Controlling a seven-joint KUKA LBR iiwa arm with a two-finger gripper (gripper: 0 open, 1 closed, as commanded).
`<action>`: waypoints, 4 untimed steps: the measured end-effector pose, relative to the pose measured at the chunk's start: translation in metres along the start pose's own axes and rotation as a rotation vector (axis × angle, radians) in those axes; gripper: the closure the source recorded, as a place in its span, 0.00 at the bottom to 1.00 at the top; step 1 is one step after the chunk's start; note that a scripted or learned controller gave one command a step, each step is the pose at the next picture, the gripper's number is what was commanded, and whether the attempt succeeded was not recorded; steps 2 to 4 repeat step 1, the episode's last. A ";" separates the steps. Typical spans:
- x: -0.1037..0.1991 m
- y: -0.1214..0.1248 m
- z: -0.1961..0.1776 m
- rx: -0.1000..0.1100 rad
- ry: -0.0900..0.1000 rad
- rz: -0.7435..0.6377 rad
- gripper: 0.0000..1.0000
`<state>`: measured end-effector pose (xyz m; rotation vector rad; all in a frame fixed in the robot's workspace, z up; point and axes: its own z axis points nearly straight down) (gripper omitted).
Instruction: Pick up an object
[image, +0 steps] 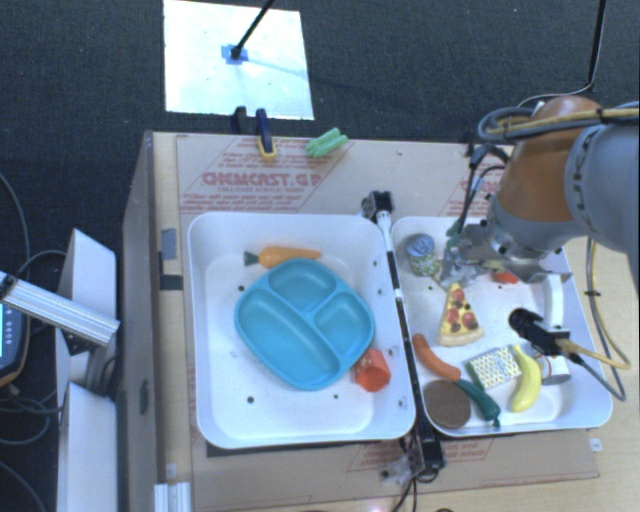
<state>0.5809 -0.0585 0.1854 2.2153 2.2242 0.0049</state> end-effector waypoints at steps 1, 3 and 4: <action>0.035 -0.035 -0.025 0.003 0.001 0.000 1.00; 0.035 -0.035 -0.025 0.003 0.001 0.000 1.00; 0.035 -0.035 -0.025 0.003 0.001 0.000 1.00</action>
